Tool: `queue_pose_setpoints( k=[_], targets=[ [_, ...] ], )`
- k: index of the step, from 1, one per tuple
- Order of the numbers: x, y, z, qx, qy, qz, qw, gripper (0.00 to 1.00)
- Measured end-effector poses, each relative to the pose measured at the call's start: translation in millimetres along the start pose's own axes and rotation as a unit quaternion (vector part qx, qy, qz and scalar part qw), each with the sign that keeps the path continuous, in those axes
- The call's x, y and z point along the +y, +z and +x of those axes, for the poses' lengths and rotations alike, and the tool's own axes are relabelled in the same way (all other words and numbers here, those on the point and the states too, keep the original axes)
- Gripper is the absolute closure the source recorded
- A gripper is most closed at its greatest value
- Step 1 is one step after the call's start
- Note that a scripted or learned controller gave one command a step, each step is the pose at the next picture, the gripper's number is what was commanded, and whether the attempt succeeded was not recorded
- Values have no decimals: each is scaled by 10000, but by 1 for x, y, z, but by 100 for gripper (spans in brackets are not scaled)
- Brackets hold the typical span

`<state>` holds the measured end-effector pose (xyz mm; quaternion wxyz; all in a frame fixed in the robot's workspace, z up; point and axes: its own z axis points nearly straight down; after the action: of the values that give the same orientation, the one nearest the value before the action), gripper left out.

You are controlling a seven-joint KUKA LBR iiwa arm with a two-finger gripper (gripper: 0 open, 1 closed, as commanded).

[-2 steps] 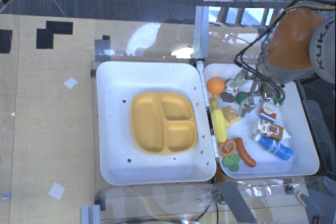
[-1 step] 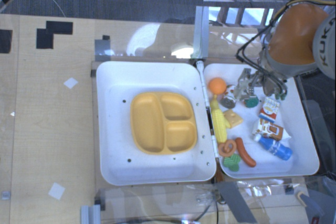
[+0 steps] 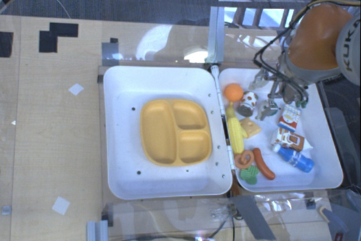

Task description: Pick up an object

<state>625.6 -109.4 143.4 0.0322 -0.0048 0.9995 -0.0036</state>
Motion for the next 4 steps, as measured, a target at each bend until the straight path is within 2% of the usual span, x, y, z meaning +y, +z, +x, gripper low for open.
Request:
queue_pose_setpoints(
  k=[1,2,3,4],
  targets=[
    [-69,-11,23,268,1085,4,9937,0],
    [-1,33,40,303,758,-28,9967,0],
    [-53,35,51,275,2398,38,9704,0],
    [18,51,23,250,3274,89,9445,0]
  ],
)
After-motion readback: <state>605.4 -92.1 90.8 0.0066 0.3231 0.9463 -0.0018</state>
